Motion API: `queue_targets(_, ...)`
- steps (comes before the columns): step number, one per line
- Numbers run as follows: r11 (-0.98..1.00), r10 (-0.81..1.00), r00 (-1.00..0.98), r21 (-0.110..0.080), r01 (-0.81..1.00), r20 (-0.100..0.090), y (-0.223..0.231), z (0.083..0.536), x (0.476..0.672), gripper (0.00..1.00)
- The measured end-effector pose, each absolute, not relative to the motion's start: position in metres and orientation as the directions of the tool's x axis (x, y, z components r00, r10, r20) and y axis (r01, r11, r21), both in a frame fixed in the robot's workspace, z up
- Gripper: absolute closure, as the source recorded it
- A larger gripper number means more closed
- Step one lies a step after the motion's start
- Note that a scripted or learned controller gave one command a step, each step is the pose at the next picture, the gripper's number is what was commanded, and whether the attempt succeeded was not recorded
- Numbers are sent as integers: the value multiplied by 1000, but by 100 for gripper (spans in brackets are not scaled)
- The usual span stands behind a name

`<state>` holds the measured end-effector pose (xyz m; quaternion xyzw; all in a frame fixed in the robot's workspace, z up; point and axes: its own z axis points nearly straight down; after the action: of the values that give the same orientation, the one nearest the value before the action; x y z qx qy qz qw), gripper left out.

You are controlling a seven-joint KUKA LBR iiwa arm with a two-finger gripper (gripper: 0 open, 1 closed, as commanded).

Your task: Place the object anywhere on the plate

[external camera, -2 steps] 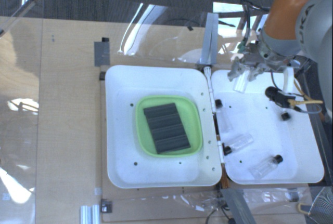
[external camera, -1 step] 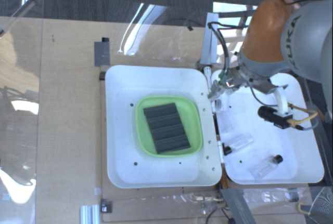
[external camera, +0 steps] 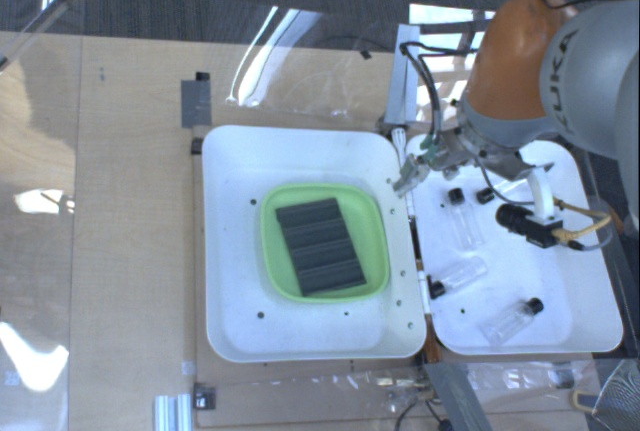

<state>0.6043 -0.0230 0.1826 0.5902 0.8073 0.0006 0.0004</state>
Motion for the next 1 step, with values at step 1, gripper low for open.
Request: queue_targets(1, 251, 968, -251, 6, 968, -2, -59, 225, 590, 0)
